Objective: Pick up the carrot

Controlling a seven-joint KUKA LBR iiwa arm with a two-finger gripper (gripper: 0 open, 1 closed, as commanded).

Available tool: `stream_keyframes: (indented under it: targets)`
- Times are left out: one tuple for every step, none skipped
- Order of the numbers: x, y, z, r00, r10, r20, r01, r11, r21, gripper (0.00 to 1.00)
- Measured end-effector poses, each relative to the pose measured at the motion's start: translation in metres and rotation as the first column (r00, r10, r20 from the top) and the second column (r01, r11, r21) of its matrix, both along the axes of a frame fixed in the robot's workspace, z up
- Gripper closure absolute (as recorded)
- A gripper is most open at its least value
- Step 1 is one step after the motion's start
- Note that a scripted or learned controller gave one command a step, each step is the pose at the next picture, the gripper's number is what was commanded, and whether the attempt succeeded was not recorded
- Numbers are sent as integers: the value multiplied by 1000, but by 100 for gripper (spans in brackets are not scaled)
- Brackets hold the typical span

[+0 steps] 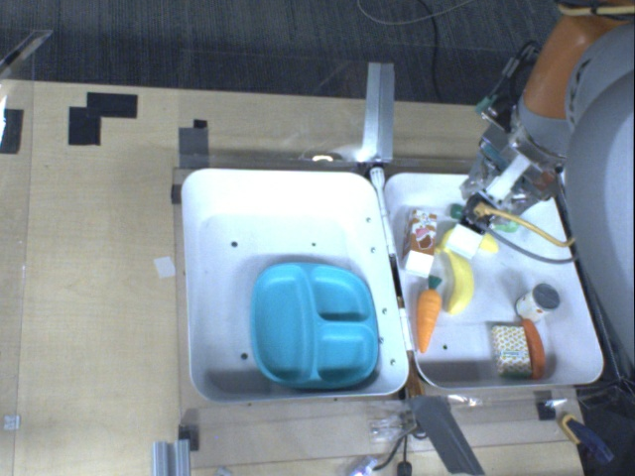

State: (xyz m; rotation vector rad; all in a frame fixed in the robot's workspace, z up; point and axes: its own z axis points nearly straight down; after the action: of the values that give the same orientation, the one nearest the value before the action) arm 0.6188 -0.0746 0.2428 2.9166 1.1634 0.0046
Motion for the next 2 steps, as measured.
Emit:
stream_keyframes:
  targets:
    - [42,-64,-38,990,-140,-2,140,990,-1,100]
    - [40,-77,-2,853,-522,-1,522,853,1,100]
